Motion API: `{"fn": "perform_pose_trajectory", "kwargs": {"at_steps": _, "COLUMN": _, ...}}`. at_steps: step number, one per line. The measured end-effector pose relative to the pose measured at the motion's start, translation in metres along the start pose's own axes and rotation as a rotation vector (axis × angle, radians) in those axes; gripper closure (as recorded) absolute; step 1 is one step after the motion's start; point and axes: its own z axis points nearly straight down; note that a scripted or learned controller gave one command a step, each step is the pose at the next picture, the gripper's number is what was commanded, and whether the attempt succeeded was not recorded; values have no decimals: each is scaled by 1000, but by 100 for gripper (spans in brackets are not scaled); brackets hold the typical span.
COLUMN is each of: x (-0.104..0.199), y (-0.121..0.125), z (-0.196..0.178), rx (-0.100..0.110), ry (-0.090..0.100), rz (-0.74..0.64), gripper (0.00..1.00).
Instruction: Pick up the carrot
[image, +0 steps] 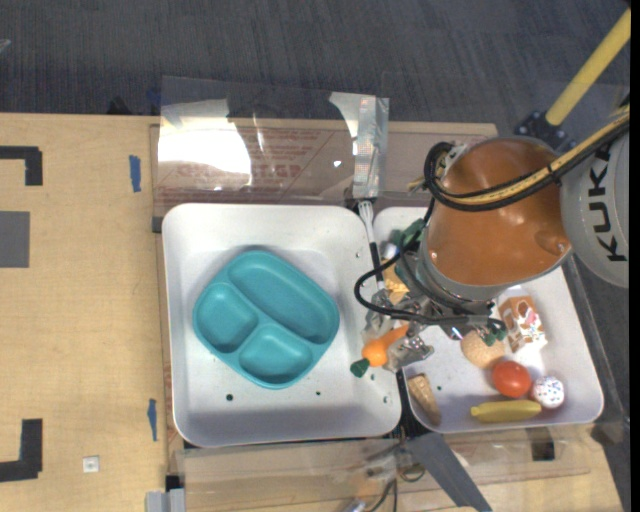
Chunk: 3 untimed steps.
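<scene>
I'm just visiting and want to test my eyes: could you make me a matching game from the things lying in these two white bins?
Things:
1. teal divided plastic plate
2. orange toy carrot with green top
3. round red toy tomato
4. yellow toy banana

Places:
A. by the right bin's front edge
B. beside the gripper, at the bins' shared edge
C. middle of the left bin
D. right bin, just above the banana

Pairs: 1-C, 2-B, 3-D, 4-A

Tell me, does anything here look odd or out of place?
The carrot stands out: it lies across the ridge between the two bins, orange body toward the right bin, green tip over the left bin, just below the gripper. The teal plate sits somewhat askew in the left bin.
</scene>
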Motion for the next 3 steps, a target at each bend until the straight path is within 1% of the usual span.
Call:
{"fn": "perform_pose_trajectory", "kwargs": {"at_steps": 2, "x": -5, "y": 1, "z": -21, "rx": 2, "ry": -15, "rz": 1, "gripper": 100}}
{"fn": "perform_pose_trajectory", "kwargs": {"at_steps": 3, "x": -11, "y": -5, "z": -39, "rx": -5, "ry": 11, "rz": -423, "gripper": 100}}
